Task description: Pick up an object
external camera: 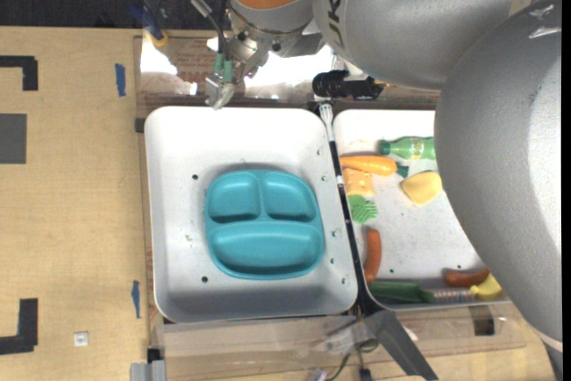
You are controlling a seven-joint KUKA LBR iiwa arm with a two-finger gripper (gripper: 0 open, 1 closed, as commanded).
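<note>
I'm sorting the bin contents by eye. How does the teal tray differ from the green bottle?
The teal tray is broad, flat and split into three compartments; the green bottle is slim and rounded. The tray lies in the left bin, the bottle lies on its side in the right bin among toy foods. The tray looks far larger than the bottle. Both look like plastic.

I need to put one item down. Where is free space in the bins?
In the left bin, bare floor borders the blue tray on all sides. In the right bin, food lines the edges; a bare patch lies between the sausage and the arm.
</note>
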